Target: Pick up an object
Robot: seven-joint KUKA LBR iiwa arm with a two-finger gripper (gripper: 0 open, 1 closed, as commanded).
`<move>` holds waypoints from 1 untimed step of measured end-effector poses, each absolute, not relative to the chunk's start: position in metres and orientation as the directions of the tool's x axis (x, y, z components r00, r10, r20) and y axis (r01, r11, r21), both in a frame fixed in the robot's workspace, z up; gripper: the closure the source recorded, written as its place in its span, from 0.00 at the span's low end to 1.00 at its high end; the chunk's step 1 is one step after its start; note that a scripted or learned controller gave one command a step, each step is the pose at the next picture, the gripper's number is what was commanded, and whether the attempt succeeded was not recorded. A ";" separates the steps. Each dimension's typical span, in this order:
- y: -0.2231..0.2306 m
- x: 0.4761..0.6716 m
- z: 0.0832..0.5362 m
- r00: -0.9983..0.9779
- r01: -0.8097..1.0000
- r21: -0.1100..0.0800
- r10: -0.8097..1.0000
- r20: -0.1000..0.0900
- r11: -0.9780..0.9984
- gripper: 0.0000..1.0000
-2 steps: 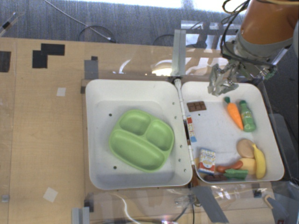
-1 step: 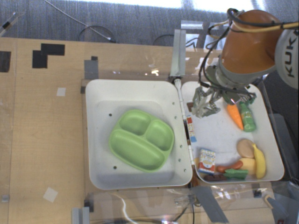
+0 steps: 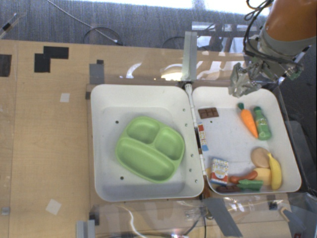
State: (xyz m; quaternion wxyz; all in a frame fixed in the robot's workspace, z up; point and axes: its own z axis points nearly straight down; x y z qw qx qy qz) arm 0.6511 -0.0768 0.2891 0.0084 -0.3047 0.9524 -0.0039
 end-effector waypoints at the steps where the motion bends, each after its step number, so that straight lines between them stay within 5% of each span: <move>1: -0.092 0.594 0.265 -0.718 -0.696 -0.005 -0.696 -0.006 0.718 1.00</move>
